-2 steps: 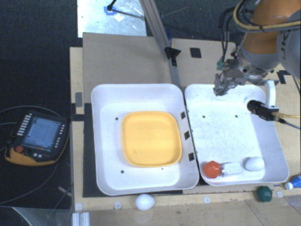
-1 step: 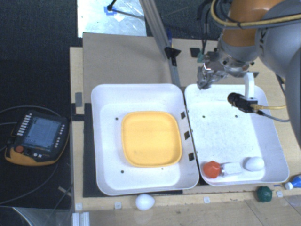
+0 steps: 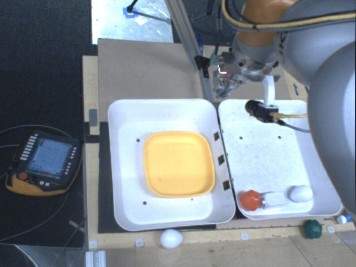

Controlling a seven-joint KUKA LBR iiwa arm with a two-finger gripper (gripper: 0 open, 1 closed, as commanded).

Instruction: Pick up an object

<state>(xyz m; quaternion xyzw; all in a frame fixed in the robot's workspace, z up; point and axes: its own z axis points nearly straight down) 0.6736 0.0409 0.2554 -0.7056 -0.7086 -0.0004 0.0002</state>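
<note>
A square yellow plate [image 3: 179, 163] lies in the middle of the left bin [image 3: 125, 204]. In the right bin [image 3: 267, 149], along its near edge, sit an orange-red ball [image 3: 250, 200], a small white bottle-like piece [image 3: 274, 199] and a white egg shape [image 3: 301, 193]. My gripper [image 3: 225, 85] hangs below the orange wrist band, over the far rim where the two bins meet. It is well away from every object, and nothing shows in it.
A black fitting with a yellow cable [image 3: 260, 110] juts over the right bin's far corner. Outside the bins, a white egg [image 3: 171, 238] and a dark green object [image 3: 312, 228] rest on the bench front. A teach pendant [image 3: 41, 166] lies at left.
</note>
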